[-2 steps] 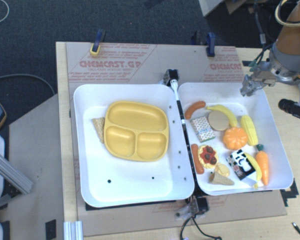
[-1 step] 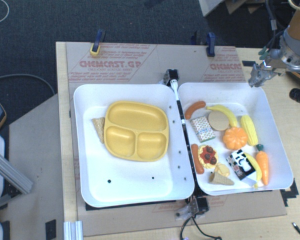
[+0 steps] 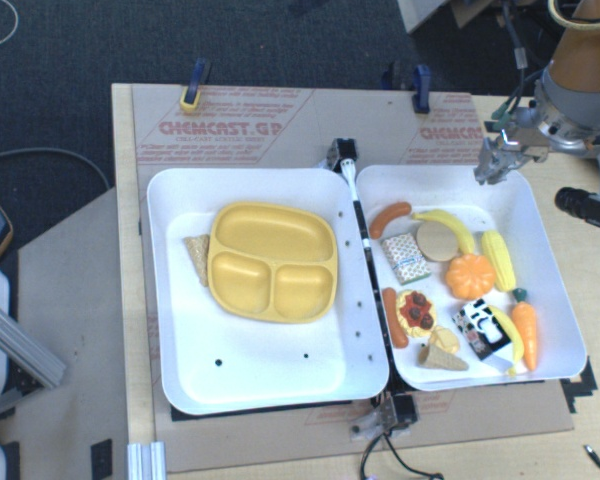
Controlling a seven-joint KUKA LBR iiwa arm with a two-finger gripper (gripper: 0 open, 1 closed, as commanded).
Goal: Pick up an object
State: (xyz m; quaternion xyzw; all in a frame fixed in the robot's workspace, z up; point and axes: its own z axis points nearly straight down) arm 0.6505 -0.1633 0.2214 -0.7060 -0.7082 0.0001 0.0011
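Note:
The right bin holds several toy foods: a red sausage, a banana, a beige round disc, a corn cob, an orange pumpkin-like fruit, a checkered packet, a pizza slice, a cheese wedge, a black-and-white block and a carrot. My gripper hangs over the bin's far rim, above and right of the banana, apart from all the items. Nothing shows in it.
The left bin carries a yellow divided plate with a tan cracker slice at its left edge. A second thin sausage lies by the wall between the bins. Clamps sit on the board's far edge.

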